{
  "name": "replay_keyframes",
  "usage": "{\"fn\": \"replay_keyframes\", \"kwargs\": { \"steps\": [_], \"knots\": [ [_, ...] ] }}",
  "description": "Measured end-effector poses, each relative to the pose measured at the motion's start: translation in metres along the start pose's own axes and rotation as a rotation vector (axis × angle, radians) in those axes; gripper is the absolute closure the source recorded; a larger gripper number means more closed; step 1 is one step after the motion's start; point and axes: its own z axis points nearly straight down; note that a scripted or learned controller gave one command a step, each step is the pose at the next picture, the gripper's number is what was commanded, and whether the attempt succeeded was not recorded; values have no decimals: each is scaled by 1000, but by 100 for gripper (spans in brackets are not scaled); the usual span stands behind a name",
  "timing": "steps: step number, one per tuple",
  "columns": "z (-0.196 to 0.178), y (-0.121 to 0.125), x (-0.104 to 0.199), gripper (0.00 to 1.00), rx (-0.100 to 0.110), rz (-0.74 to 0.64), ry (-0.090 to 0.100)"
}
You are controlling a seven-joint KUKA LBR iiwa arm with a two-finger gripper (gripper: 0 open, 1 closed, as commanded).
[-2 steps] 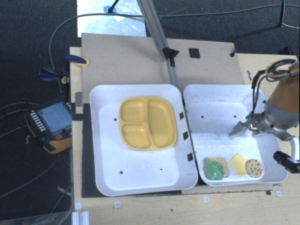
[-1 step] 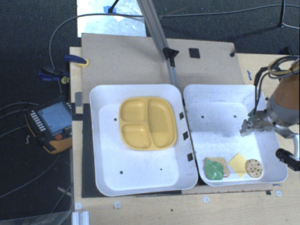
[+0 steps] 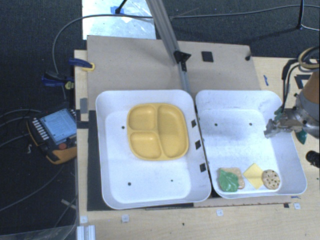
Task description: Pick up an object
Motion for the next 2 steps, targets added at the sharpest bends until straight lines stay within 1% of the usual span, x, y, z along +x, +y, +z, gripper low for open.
{"fn": "replay_keyframes", "kwargs": {
  "steps": [1,2],
  "knots": [
    [-50,-3,-9,100,0,1,-1],
    [-102,-1,-10,100,-2,-1,-1]
  ]
}}
